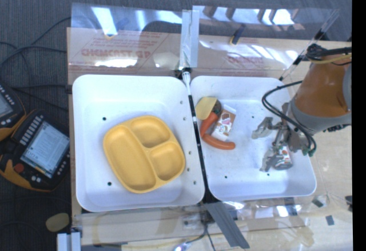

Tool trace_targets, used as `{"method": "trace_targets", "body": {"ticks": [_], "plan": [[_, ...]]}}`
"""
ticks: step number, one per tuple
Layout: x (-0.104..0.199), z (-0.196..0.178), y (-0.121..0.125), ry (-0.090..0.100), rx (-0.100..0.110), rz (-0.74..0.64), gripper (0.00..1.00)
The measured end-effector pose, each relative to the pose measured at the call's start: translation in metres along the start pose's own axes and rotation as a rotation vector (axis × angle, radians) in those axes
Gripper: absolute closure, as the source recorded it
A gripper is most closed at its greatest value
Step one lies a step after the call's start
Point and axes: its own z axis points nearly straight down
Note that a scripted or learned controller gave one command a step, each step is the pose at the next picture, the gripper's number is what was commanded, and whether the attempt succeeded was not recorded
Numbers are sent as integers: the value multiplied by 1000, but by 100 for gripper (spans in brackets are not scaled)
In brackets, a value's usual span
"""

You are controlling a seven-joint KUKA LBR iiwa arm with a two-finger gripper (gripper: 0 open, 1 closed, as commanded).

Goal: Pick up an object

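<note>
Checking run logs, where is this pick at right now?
Done: the grey arm's claw is down inside the right white bin. In hand: nothing visibly gripped; a small red-and-white item lies by the claw tips. Left: grasp and lift. The red sausage-shaped toy, carrot-like piece and yellow divided plate sit untouched.

glossy yellow plastic tray [144, 154], smooth white bins [86, 95]

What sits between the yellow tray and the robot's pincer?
In the camera view, the bins' shared rim and a small toy-food pile lie between yellow tray and pincer.
</note>
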Motion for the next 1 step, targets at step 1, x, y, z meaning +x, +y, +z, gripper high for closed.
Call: {"method": "trace_targets", "body": {"ticks": [1], "plan": [[-1, -9, 1, -2, 5, -3, 100]]}}
